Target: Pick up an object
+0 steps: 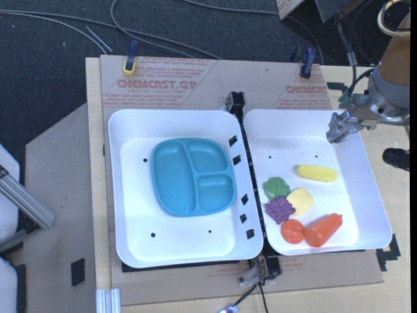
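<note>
Up at the right bin's far right corner, the grey metal two-finger gripper (337,128) hangs over the rim, and its jaws are too small and blurred to tell whether they stand open or closed; nothing shows between them. Behind it the grey arm with its orange band (394,57) reaches in from the right.

Nearest the gripper, in the shallow white right-hand bin (365,168), lies a yellow plastic corn cob (317,173), set apart from the rest. Further toward the near edge sits a tight cluster: a green leafy toy vegetable (275,187), a pale yellow rounded block (300,200) just beside it, a purple bunch of toy grapes (279,209) touching both, a red-orange toy tomato (292,231), and an orange toy carrot (324,229) lying tilted against it.

Across the black divider, the shallow white left-hand bin (130,175) holds a blue plastic plate with three compartments (193,175), near its middle.
</note>
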`<state>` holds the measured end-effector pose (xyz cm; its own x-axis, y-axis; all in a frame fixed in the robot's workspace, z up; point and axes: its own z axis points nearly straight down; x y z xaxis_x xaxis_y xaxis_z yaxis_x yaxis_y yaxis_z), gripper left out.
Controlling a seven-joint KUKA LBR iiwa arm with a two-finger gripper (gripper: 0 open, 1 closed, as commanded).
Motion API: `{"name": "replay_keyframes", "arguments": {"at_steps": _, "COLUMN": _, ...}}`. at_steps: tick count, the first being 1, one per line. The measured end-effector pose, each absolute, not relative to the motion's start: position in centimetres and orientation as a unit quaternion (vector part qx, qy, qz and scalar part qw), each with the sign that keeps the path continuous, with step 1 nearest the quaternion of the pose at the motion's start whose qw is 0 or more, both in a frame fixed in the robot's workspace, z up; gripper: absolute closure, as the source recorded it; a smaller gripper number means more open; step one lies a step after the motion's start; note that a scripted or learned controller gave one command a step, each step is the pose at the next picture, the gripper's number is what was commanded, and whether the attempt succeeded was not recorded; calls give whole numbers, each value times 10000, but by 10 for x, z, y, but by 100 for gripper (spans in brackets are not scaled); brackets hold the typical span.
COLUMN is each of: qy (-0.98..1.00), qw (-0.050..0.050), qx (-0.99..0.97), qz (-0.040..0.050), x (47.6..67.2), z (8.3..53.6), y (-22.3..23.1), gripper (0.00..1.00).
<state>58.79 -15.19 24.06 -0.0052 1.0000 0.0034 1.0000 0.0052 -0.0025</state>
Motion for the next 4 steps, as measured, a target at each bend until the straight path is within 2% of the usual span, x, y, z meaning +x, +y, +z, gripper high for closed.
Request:
{"name": "replay_keyframes", "arguments": {"at_steps": 3, "qy": -7083, "qw": 20, "qx": -7059, "qz": 5, "x": 562, "z": 230, "y": -12, "gripper": 100}}
{"name": "replay_keyframes", "arguments": {"at_steps": 4, "qy": -7091, "qw": 21, "qx": -7051, "qz": 4, "x": 551, "z": 225, "y": 50, "gripper": 100}}
